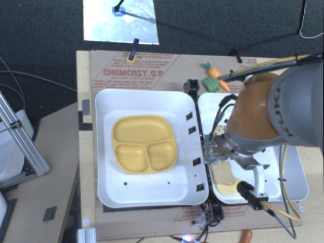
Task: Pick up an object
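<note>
A yellow three-compartment plate lies in the left bin. In the right bin a flat tan piece, like a slice of bread, lies near the front left corner. The arm's grey and orange wrist hangs over the right bin and covers most of it. My gripper sits low at the right bin's left wall, just above the tan piece. The wrist hides most of the gripper.
An orange and green toy carrot lies on the bench behind the right bin. A blue and yellow marker lies behind the left bin. Black clips line the divide between the bins. Cables trail at the front right.
</note>
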Action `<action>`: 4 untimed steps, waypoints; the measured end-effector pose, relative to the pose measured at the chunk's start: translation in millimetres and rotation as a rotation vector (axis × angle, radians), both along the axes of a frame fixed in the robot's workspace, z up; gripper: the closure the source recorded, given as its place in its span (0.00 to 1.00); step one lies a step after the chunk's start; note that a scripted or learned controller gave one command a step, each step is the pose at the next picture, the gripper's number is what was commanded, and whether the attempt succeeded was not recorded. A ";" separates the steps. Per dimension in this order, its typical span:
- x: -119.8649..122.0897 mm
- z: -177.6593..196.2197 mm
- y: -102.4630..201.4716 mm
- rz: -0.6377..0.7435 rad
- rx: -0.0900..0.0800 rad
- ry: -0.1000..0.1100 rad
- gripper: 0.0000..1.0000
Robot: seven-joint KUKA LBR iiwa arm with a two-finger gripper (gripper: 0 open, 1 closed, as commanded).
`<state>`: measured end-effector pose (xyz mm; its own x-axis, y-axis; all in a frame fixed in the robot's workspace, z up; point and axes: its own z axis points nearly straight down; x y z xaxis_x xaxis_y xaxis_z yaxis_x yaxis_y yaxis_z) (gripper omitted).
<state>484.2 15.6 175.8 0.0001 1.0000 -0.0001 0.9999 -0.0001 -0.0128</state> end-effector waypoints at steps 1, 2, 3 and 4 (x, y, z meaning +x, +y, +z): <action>4.6 149.1 44.5 0.011 0.005 -0.030 1.00; 6.8 191.4 121.0 0.012 0.004 -0.020 1.00; 7.3 199.8 116.2 0.010 0.001 -0.017 1.00; 7.8 210.3 116.4 0.016 0.001 -0.018 1.00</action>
<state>492.0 132.0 386.1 -0.0157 0.9999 0.0009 0.9999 0.0157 0.0053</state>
